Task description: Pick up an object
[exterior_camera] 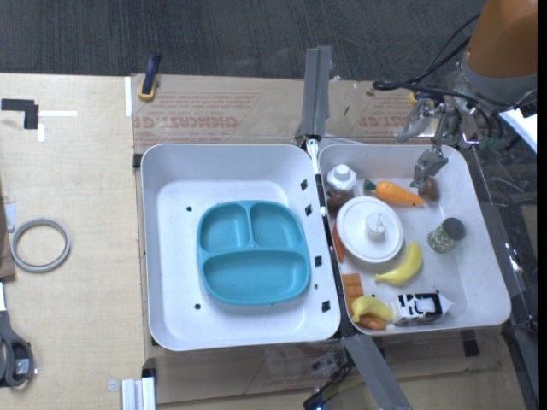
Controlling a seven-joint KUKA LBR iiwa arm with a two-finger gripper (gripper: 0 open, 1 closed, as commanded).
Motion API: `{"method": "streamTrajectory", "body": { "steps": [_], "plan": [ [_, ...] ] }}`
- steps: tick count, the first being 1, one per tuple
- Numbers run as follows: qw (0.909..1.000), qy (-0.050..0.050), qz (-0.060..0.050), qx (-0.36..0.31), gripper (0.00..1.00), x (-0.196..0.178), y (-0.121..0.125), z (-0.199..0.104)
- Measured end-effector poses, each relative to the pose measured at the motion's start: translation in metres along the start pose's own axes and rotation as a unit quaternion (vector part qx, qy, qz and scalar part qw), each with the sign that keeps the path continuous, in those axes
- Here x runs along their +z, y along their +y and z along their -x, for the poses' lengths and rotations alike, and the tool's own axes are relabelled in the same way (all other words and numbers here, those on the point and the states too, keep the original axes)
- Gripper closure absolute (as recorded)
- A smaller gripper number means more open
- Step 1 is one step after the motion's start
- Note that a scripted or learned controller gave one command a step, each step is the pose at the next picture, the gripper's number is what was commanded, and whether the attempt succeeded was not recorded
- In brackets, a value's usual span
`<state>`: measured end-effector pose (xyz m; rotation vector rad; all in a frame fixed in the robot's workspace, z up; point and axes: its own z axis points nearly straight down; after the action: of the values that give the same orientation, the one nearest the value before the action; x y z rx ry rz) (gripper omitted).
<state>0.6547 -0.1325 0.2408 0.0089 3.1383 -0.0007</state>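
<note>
In the right-hand bin (483, 254), among a white lid (369, 228), banana (402, 266) and small can (445, 235), the gripper (427, 171) hangs just beside the carrot (398, 194), though whether its jaws are parted or grasp anything I cannot tell.

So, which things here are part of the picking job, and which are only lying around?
Part of the job:
- gripper
- carrot
- banana
- white lid
- small can
- bottle

Only lying around:
- blue divided plate in the left bin
- tape roll on the bench
- scissors
</note>
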Motion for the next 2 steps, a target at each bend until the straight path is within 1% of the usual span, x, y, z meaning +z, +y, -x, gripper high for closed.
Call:
{"method": "streamTrajectory", "body": {
  "steps": [1, 2],
  "plan": [
    [0.9993, 0.001, 0.0, 0.036, 0.0, 0.134, -0.021, -0.04],
    [0.9998, 0.001, 0.0, 0.019, 0.0, 0.148, -0.002, -0.105]
  ]
}}
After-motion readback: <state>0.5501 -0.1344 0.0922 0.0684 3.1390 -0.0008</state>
